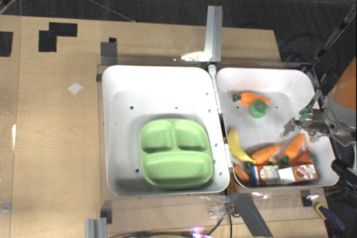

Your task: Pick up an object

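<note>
Your gripper (298, 126), whether clenched or released you cannot tell, hovers near the right bin's (279, 76) right wall. Carrots (294, 145), banana (236, 146) and juice carton (284, 174) crowd beneath; bare floor lies mid-bin. Left bin holds a green tray (175, 151).

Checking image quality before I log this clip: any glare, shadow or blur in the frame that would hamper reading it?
Camera view: sharp and evenly lit overall; a soft shadow lies under the green tray along the left bin's lower edge; the gripper looks slightly smeared against the pale right bin; the arm is cropped by the frame's right side.
</note>
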Controlling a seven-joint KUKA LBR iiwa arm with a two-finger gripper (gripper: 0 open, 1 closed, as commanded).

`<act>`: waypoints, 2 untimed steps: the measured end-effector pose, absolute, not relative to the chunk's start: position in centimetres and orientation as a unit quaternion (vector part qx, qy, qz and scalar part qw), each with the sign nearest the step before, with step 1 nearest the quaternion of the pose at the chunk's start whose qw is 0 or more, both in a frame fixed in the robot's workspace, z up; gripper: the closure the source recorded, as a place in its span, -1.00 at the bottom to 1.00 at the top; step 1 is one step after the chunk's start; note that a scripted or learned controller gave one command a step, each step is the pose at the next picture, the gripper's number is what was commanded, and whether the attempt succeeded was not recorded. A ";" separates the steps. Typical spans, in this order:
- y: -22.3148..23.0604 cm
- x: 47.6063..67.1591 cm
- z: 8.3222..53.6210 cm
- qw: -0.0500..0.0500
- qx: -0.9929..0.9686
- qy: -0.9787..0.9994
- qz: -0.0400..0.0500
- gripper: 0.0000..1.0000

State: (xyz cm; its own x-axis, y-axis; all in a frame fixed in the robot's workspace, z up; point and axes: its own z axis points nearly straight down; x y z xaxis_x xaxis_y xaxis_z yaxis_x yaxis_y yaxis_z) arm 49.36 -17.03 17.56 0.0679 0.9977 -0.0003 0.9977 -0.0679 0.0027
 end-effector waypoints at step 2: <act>-9.3 57.5 9.1 0.006 0.728 0.686 0.007 -1.00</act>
